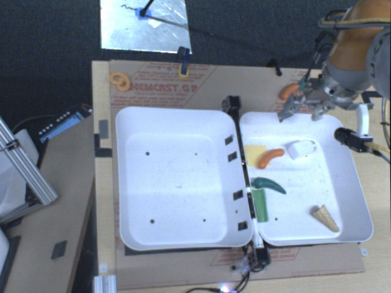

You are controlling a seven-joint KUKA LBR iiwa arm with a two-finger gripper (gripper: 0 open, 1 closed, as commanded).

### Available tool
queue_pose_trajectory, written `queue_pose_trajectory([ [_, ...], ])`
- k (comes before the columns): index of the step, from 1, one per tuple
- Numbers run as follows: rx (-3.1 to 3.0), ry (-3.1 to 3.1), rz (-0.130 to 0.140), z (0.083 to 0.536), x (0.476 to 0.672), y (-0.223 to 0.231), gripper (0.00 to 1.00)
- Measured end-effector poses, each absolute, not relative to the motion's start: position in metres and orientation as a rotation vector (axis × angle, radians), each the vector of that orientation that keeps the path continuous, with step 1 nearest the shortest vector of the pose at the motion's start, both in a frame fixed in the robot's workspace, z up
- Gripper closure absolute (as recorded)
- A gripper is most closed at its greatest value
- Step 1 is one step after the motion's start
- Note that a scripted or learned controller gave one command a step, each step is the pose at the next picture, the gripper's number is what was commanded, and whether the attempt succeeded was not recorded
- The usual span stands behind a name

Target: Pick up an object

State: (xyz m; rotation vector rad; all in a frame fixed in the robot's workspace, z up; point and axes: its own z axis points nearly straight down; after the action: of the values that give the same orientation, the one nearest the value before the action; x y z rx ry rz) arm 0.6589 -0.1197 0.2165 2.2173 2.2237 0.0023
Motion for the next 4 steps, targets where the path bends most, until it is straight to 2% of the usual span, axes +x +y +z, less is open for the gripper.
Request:
queue_pose_trajectory([
  [1, 2.206, 2.227, 0.013, 0.289, 0.671, -0.074, 0.00],
  [2, 2.207, 2.227, 0.007, 0.296, 0.670, -0.077, 1.00],
  [3, 2.204, 2.234, 0.012, 0.342, 0.670, 0.008, 1.00],
  [4, 2.208, 2.236, 0.009, 0.382, 0.555, 0.068, 1.00],
])
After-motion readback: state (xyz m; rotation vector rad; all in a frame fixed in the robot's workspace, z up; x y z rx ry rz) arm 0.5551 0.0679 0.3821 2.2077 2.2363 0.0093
